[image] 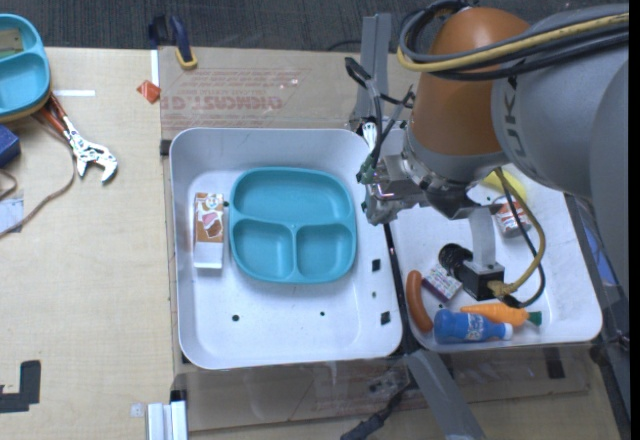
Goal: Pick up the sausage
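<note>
The sausage (416,301) is a short reddish-orange curved piece lying in the right bin's front left corner, against the wall that divides the bins. My gripper (378,198) hangs over that dividing wall farther back, near the right rim of the teal plate (293,224). It is well behind the sausage and apart from it. I see nothing held in it. The grey arm with its orange band covers the back of the right bin.
Beside the sausage lie a blue bottle (472,328), an orange carrot (502,312) and a small packet (441,282). A red-and-white item (513,217) lies farther back. In the left bin (270,328), a small brown box (208,227) rests left of the plate.
</note>
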You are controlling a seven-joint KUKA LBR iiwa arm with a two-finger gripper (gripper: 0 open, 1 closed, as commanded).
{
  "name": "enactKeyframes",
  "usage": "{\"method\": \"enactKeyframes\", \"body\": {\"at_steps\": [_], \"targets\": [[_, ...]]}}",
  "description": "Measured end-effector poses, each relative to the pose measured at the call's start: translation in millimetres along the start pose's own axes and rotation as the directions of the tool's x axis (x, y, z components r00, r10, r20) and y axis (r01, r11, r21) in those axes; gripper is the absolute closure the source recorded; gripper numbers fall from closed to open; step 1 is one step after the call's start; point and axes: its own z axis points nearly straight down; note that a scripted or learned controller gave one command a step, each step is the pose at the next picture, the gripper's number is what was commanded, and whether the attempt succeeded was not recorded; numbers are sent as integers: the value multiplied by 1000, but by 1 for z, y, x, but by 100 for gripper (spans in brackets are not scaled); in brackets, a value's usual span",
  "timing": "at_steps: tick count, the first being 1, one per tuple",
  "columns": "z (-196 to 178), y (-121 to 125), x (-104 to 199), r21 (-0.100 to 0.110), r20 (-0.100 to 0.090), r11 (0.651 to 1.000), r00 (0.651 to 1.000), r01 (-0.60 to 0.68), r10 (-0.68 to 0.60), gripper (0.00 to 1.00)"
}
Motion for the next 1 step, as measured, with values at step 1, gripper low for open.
{"method": "enactKeyframes", "body": {"at_steps": [1], "targets": [[47,-8,-23,3,-1,968,968,-250,250,100]]}}
